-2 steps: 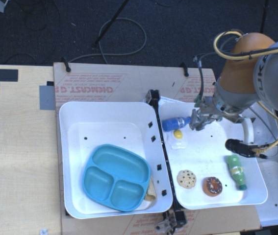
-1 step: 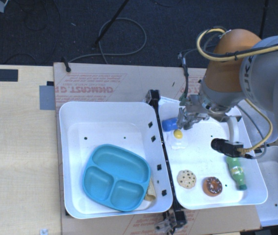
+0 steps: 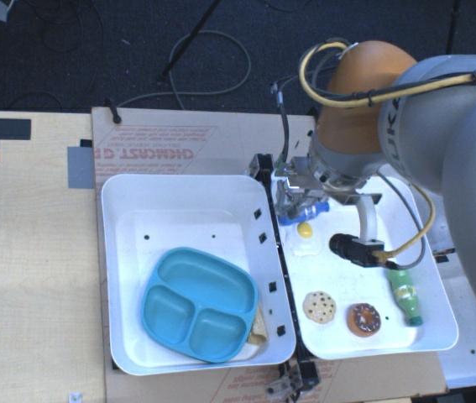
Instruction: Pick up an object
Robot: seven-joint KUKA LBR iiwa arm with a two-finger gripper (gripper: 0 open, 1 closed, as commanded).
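Yellow toy egg [image 3: 305,230] sits near the right bin's [image 3: 439,330] far-left corner, under the claw [image 3: 298,201]. It looks light, rigid, slippery; pinch its middle. Claw state: cannot tell.

The grey arm [image 3: 439,116] is being extended in from the right, its orange band [image 3: 363,82] sitting above the wrist. The wrist is being pitched steeply downward, so that the gripper [image 3: 292,204] is being held low, directly beneath the band. A yellow hose [image 3: 321,86] is being looped around the band. Finger spacing is not being resolved.
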